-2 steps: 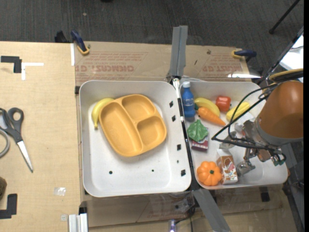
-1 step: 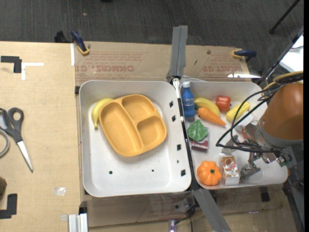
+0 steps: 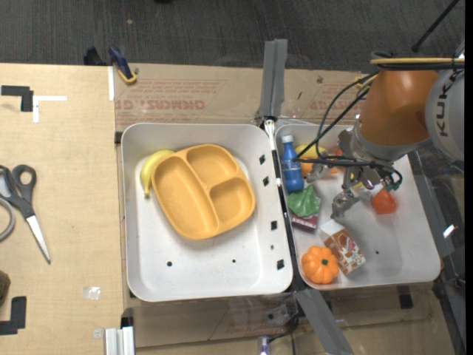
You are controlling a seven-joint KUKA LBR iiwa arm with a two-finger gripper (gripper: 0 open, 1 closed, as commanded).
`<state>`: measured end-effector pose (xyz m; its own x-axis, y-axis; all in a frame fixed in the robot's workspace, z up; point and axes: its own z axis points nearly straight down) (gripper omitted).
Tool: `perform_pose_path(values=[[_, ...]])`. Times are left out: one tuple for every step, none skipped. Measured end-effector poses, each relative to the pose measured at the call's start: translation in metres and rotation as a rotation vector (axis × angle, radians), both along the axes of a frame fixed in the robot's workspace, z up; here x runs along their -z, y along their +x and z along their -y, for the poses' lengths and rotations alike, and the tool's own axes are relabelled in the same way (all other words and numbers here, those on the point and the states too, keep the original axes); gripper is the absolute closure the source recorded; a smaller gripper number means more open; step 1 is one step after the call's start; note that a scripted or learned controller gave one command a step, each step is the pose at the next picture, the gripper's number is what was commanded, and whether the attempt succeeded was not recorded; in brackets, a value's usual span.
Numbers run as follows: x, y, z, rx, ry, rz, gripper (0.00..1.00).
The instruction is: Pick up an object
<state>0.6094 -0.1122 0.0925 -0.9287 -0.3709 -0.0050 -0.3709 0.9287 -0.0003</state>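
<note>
Several items crowd the right bin (image 3: pixel 414 268); the hand (image 3: pixel 353 192), grip state unclear, hovers beside the red object (image 3: pixel 383 201); a closing grasp might nudge it away.

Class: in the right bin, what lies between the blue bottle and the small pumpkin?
In the camera view, a green packet lies between the blue bottle and the pumpkin.

bench (image 3: pixel 59 198), two bins (image 3: pixel 137 272), scissors (image 3: pixel 28 205)
</note>
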Motion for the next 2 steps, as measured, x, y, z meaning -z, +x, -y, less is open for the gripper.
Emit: perform_pose_path(values=[[0.001,-0.071,0.019,0.099,0.0,-0.004,0.0],[0.001,-0.017,-0.008,0.396,0.001,-0.002,0.0]])
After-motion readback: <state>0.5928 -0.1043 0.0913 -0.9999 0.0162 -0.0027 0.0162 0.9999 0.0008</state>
